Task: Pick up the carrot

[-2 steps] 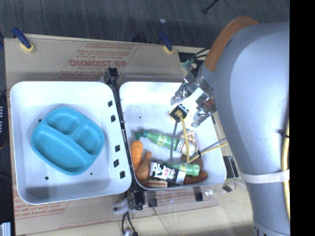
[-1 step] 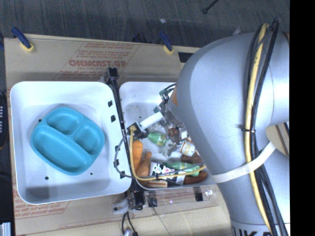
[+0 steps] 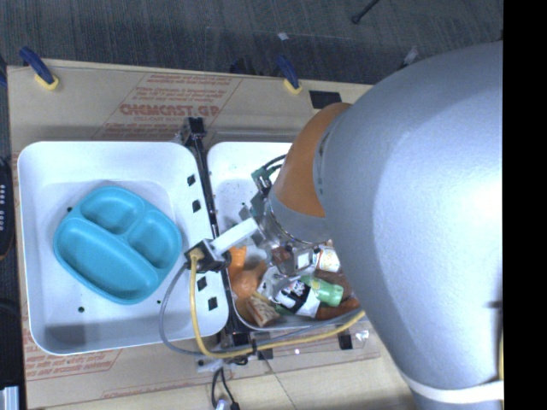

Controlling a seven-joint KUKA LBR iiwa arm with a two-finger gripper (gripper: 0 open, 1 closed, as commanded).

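Observation:
The carrot [image 3: 244, 282] shows as an orange shape low in the right bin [image 3: 229, 176], near the bin's left wall, partly covered by the arm's wrist. My gripper [image 3: 282, 267] hangs down into that bin just right of the carrot, among a pile of items. Its fingers are hidden by the wrist and the clutter. The grey arm with its orange band [image 3: 301, 178] covers most of the right bin.
A blue divided plate [image 3: 118, 242] lies in the left bin [image 3: 51, 165]. A green-capped bottle [image 3: 323, 293] and a brown packet [image 3: 261, 313] lie beside the gripper. Yellow and grey cables [image 3: 198, 319] run along the divider between the bins.

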